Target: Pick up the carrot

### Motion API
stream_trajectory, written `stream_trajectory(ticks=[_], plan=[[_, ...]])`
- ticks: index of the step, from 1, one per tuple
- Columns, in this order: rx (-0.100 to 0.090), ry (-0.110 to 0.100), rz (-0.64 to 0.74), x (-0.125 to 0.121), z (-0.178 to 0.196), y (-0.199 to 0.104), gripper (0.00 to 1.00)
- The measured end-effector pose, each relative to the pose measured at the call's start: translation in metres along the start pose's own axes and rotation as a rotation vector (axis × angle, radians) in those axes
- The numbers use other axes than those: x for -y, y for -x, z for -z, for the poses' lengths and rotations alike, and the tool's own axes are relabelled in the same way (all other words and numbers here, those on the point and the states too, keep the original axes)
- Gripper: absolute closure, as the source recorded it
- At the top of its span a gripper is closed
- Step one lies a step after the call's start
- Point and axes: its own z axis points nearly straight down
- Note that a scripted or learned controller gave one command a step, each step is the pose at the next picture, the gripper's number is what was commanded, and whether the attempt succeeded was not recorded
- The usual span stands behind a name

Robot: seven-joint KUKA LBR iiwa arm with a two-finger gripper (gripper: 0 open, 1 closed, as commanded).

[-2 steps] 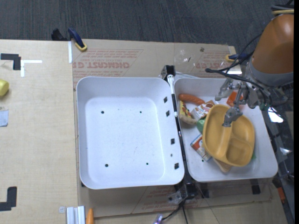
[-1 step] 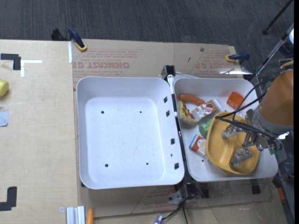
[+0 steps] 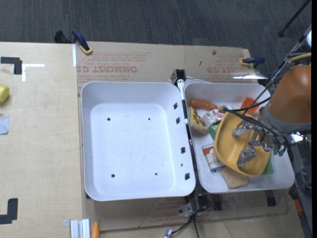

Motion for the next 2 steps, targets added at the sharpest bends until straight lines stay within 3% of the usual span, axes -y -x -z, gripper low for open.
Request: stream_trajectory(ticks=[1,2], plan=[[0.008,-0.006,-0.013,-0.03,0.0,0.001,0.0],[0.008,-0.009,-0.136,-0.053,0.003,0.046,0.0]])
